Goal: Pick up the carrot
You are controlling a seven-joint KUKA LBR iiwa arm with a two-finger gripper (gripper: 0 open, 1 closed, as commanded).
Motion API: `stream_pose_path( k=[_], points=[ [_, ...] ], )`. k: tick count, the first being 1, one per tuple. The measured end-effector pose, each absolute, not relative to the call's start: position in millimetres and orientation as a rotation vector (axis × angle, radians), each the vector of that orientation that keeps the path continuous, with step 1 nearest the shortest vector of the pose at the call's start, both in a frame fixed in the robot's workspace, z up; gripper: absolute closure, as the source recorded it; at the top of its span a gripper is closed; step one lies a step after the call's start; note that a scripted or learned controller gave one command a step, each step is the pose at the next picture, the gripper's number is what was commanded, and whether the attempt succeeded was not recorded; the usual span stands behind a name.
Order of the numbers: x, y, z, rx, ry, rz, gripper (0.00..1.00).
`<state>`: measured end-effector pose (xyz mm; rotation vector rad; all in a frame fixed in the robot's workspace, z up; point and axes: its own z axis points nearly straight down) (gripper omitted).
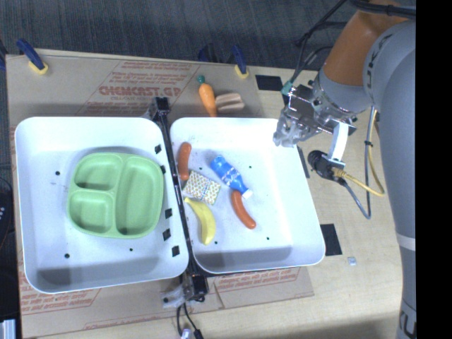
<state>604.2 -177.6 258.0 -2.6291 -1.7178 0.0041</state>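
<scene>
The carrot point(206, 97), orange with a small green top, lies on the cardboard just behind the right bin's point(300, 210) far rim, outside both bins. My gripper point(285, 135) hangs over the right bin's far right corner, roughly a hand's width to the right of the carrot and apart from it. I see nothing held in it.
A tan and pink bun-like piece point(229, 102) lies right beside the carrot. The right bin holds two red sausages point(184, 157) point(244, 209), a blue bottle point(229, 175), a banana point(203, 219) and a checkered packet point(200, 187). A green divided plate point(116, 193) sits in the left bin point(35, 189).
</scene>
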Motion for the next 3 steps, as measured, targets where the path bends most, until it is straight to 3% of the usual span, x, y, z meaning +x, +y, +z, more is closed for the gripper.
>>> stream_pose_path(
  k=[1, 2, 3],
  points=[
    [554.6, -117, 175, -2.821, -1.371, 0.009, 1.00],
    [517.8, -158, 273, -2.881, -1.248, 0.004, 1.00],
    [531.1, -202, 318, -2.957, -1.053, 0.004, 1.00]
  ],
)
